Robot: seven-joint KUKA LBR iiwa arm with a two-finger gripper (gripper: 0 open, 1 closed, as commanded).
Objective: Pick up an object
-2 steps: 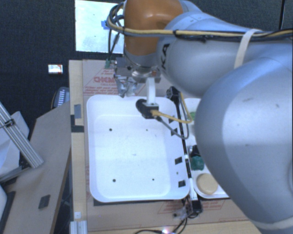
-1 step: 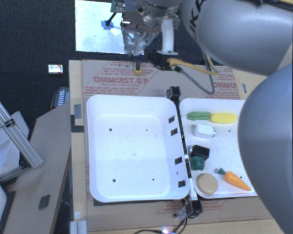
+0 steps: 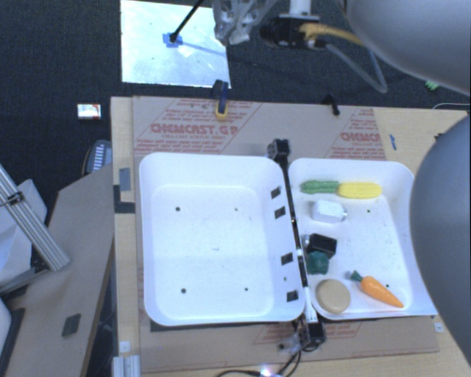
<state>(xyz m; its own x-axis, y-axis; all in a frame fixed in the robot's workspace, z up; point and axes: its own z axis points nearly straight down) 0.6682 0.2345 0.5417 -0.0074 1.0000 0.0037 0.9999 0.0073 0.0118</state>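
- While the tool [image 3: 237,22] hangs beyond the counter's [image 3: 191,121] far edge, I cannot tell its state.
- Corn [image 3: 358,191], a carrot [image 3: 380,290] and a tan disc [image 3: 333,295] lie in the right bin [image 3: 405,243].

I'm looking down on a robotics lab: 2 white bins [image 3: 210,166] are sitting on a brown board [image 3: 243,121] printed CHEMCAST GP, aluminium framing [image 3: 33,224] is leaning at left, and cabling [image 3: 346,44] is trailing over dark carpet [image 3: 51,59].
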